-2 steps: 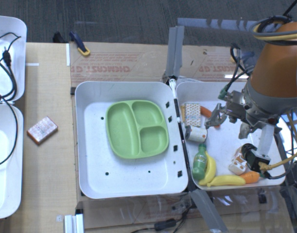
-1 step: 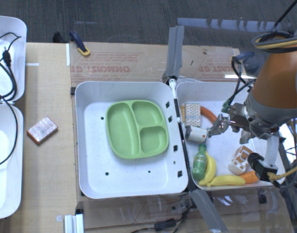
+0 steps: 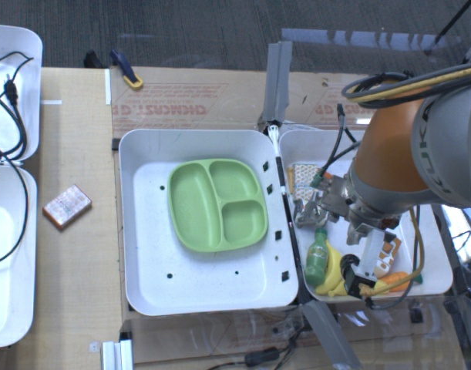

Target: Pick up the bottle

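**Arm low over the right bin, bottle just beneath the wrist**

The green bottle (image 3: pixel 317 257) lay in the right bin (image 3: pixel 443 280), close to its left wall and toward the near end, its cap pointing to the far side. The gripper (image 3: pixel 316 213) hung directly above the bottle's cap end, apparently lined up for a descent, though whether its fingers were spread or closed could not be told from this slanted view, as dark metal parts and cables blurred together there. Nothing showed between them, so the bottle was judged not yet held.

Clutter crowded the target. A yellow banana (image 3: pixel 333 277) pressed against the bottle's near right side, and an orange carrot-like piece (image 3: pixel 393 282) lay further right. A patterned packet (image 3: pixel 301 177) sat at the bin's far left. The banana and the bin wall left little room on either side of the bottle, which could hamper a clean grasp.

In the left bin (image 3: pixel 142 230) rested a green divided plate (image 3: pixel 218 204). A small box (image 3: pixel 66 206) sat on the surface (image 3: pixel 73 129) well to the left
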`<control>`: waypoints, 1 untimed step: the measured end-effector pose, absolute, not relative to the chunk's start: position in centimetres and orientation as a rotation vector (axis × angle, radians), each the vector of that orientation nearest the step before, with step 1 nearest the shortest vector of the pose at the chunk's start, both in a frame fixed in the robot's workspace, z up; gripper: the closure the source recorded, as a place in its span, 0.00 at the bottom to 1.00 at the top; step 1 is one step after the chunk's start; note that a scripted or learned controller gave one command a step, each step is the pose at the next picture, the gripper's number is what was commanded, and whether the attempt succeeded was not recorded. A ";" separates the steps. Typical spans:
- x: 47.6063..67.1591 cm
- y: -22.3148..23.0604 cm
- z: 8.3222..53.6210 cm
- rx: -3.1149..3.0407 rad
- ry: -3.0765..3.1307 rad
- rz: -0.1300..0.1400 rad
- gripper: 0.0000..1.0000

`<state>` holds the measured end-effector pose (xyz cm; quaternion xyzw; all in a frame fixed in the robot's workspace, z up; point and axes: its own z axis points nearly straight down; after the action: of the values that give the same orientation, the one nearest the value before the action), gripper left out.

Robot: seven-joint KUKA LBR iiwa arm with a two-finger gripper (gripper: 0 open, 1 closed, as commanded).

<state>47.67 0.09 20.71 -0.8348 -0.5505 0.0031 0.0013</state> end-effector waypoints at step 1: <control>56.0 -5.5 19.0 -2.685 -1.631 0.007 0.00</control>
<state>55.95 -5.46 19.03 -0.8547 -0.5191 0.0024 0.0002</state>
